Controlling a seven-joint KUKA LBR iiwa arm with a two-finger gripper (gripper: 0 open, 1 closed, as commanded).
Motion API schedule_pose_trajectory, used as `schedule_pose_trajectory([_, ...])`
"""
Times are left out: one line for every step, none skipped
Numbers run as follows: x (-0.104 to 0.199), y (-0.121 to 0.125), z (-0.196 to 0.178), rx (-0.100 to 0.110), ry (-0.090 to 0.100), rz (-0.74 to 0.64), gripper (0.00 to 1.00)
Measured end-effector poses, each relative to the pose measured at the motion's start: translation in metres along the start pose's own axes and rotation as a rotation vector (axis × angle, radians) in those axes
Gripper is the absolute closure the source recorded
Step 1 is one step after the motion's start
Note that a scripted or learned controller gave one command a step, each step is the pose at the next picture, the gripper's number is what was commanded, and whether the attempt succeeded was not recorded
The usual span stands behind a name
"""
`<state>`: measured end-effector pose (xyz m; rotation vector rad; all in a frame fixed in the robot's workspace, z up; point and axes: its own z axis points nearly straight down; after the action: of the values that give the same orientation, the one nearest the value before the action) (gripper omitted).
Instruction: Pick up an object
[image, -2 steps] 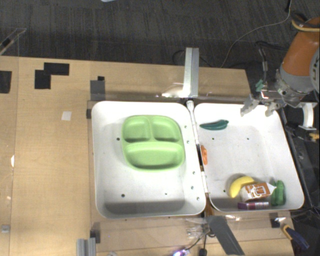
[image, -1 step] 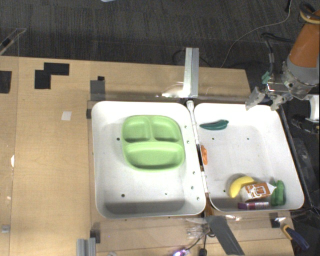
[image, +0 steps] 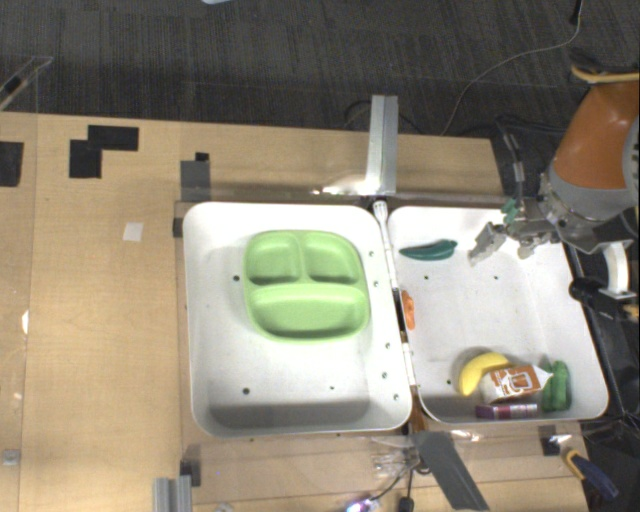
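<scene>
The green divided tray (image: 304, 283) filled the left bin (image: 205, 400), too broad and stiff for the fingers; the yellow banana (image: 478, 370) at the near end of the right bin (image: 600, 395), away from the tray, looked light, firm and a little slick, best taken across its middle. Smaller still, a dark green pod (image: 428, 249) lay at that bin's far end, thin and light. The gripper (image: 497, 238) hovered just right of it, fingers spread, holding nothing.

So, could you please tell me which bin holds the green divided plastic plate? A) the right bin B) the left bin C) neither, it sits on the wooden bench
B: the green divided plastic plate lies in the left white bin, while the yellow banana sits in the right white bin.
</scene>
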<state>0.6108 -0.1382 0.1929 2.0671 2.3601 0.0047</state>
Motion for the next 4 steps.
schedule_pose_trajectory([-0.003,-0.063,0.055,0.001,0.000,-0.162,0.00])
schedule_pose_trajectory([0.045,-0.119,0.077,0.001,0.001,-0.327,0.00])
schedule_pose_trajectory([0.045,-0.116,0.066,-0.005,-0.001,-0.325,1.00])
schedule_pose_trajectory([0.042,-0.116,0.098,-0.006,-0.001,-0.305,1.00])
